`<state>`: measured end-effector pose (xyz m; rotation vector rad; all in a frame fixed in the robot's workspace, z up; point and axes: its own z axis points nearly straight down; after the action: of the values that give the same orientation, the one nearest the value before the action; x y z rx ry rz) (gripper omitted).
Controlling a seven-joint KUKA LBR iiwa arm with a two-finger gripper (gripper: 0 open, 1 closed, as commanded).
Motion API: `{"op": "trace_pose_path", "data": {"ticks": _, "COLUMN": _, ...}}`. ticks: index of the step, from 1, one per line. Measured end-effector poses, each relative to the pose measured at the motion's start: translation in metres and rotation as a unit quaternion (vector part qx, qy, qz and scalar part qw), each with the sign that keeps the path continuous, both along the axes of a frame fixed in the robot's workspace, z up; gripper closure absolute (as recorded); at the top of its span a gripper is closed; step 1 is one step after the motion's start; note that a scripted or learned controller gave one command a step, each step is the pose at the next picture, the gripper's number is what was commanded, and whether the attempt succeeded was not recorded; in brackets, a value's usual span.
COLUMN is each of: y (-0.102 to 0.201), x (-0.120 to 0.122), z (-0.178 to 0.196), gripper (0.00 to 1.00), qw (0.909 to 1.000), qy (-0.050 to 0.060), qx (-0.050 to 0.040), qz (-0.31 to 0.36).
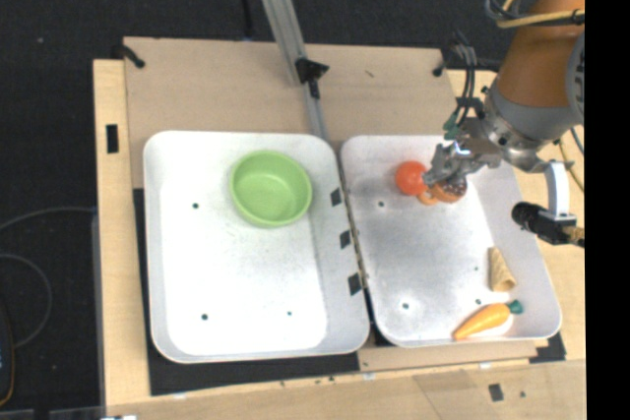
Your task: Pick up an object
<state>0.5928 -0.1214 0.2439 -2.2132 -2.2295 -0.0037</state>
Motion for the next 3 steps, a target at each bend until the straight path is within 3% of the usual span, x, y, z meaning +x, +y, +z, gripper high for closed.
{"op": "trace_pose_path", "data": {"ticks": 3, "y": 0.160, "x": 0.004, "z": -0.009, "gripper": 1.00, "qw": 1.0000, "qy": 0.000, "qx": 0.0002, "qz": 0.000}}
